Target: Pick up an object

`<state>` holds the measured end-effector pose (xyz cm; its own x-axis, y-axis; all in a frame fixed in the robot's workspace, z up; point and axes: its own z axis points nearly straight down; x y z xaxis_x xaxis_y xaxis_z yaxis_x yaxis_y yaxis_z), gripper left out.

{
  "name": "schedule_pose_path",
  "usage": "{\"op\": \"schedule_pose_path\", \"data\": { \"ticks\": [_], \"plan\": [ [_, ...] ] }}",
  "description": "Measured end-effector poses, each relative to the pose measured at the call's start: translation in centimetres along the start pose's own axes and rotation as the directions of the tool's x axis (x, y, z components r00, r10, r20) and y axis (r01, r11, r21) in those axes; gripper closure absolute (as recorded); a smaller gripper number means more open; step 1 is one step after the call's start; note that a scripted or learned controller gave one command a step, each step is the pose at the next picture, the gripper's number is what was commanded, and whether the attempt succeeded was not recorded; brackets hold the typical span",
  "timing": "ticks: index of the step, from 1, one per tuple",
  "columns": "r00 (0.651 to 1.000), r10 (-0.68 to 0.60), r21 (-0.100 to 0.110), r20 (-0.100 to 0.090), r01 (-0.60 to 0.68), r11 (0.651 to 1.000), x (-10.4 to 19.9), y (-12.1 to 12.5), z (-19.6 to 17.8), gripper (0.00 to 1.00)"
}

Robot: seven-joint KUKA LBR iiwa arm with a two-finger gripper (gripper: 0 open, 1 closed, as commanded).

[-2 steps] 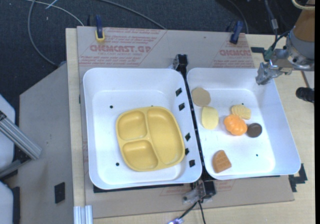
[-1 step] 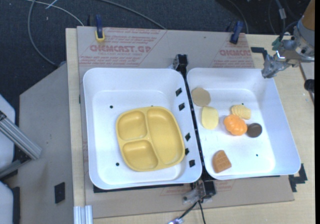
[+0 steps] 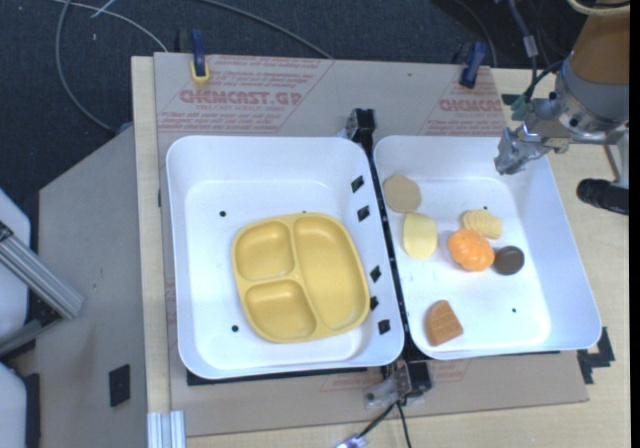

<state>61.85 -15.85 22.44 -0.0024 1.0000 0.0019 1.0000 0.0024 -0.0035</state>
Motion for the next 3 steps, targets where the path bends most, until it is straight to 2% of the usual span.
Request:
{"op": "schedule_pose_path", "data": {
  "ticks": [1, 2, 3],
  "plan": [
    [1.0, -0.003, -0.001, -0.001, 0.003, 1.0, 5.8, -0.7, -0.3, 1.0],
    [1.0, -0.002, 0.001, -0.001, 0.002, 1.0, 10.2, -2.4, 0.6, 1.0],
    [1.0, -0.002, 0.0, -0.001, 0.002, 1.0, 14.6, -3.9, -0.5, 1.0]
  ]
}}
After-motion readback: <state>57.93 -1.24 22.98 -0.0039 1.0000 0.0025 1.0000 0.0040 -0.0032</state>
